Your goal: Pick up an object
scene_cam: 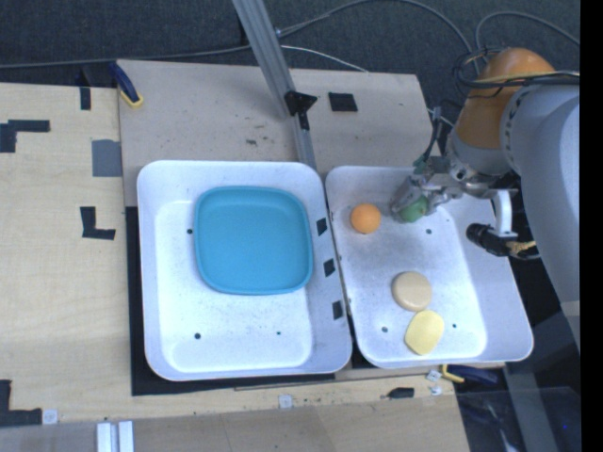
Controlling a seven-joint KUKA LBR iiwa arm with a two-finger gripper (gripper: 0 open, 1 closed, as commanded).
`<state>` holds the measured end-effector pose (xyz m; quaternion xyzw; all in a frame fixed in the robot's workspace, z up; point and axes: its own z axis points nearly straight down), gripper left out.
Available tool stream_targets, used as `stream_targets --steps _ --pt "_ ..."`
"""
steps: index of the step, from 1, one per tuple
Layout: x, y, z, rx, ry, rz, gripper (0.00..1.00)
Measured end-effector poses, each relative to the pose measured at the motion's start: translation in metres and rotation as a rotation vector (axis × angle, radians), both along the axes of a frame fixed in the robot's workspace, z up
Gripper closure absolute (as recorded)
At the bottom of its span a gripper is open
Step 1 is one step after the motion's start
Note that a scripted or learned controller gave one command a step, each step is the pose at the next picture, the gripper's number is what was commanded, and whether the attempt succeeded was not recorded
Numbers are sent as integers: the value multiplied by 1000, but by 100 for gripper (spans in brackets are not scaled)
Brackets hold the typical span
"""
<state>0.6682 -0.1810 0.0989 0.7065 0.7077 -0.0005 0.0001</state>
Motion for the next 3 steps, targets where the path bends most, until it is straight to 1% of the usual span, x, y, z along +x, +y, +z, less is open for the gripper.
stream_targets --steps 1,2,3 --pt "-4 -6 59 0 -5 -1 100" --pt "5 -4 106 0 -3 -1 100" --pt "6 -3 122 1 -1 -1 100"
